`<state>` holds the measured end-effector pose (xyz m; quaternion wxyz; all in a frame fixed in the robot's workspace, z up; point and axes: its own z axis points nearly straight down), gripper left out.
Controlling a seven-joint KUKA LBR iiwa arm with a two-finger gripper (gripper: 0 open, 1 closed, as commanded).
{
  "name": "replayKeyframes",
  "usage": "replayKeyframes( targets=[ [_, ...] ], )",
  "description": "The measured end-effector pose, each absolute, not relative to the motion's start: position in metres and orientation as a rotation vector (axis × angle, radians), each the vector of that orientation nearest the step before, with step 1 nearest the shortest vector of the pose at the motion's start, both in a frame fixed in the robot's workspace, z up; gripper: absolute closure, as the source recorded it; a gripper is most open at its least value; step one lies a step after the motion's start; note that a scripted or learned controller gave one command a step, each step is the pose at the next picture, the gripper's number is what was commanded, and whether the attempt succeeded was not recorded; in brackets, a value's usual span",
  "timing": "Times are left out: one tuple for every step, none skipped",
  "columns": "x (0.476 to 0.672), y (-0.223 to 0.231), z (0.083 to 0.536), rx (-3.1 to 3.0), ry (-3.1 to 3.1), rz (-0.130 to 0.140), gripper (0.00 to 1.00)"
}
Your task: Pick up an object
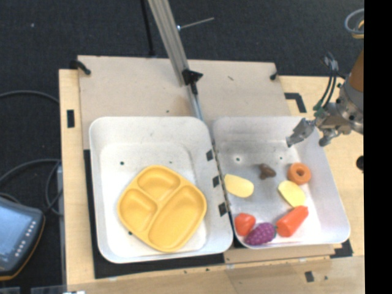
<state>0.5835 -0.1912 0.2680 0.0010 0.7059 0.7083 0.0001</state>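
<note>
Overhead, the gripper point(311, 133) hangs at the upper right rim of the right bin point(257, 130), spread open and holding nothing.

Its two fingers stand apart, one pale finger point(298, 132) reaching in over the bin wall. By my reckoning this is the approach: nothing is chosen yet. The pickable pieces lie in the lower half of that bin: an orange ring point(299, 173), a small brown lump point(266, 171), two yellow pieces point(238, 186), a red piece point(244, 223), a purple bunch point(262, 233) and a carrot-like piece point(293, 220). The ring sits nearest, with bare floor around it; the lower items crowd the front wall. The left bin point(122, 139) holds a yellow divided plate point(162, 208).
</note>
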Motion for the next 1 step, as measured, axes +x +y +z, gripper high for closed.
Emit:
replayKeyframes(
  targets=[
    [0.5871,-0.1195,0.1919,2.218,2.233,-0.004,0.0]
  ],
)
